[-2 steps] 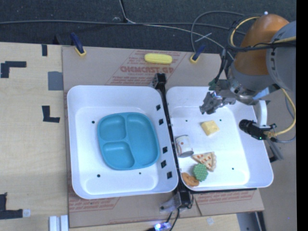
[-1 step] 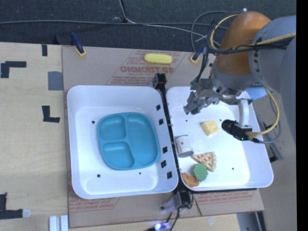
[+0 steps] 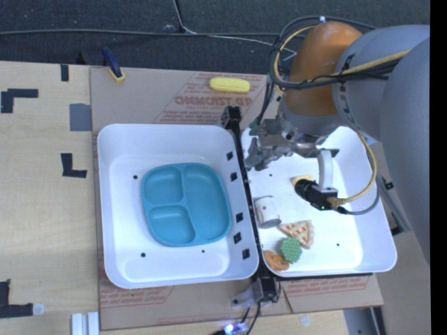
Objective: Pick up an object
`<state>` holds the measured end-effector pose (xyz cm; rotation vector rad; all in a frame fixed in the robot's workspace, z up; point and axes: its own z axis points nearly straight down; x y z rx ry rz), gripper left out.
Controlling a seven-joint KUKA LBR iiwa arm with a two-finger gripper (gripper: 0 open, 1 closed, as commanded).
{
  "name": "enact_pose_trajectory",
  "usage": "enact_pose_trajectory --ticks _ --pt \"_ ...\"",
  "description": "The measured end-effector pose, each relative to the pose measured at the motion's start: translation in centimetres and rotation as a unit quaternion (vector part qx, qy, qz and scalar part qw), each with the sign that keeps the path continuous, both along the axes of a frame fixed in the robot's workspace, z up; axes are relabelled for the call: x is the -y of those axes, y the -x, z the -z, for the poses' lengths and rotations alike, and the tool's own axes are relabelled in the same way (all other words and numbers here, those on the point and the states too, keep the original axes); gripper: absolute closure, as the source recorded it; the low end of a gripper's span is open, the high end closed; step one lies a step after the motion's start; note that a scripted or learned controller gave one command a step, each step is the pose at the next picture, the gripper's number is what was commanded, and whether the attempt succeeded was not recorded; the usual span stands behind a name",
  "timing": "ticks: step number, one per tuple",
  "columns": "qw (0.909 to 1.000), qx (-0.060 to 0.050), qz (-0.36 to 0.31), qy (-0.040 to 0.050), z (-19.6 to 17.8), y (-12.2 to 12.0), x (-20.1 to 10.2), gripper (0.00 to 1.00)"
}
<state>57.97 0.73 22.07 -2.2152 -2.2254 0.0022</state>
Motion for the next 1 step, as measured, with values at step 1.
enact_pose_trajectory --ticks 1 --pt "1.0000 0.000 -0.002 -0.0009 -0.21 -0.45 -6.48 1.00"
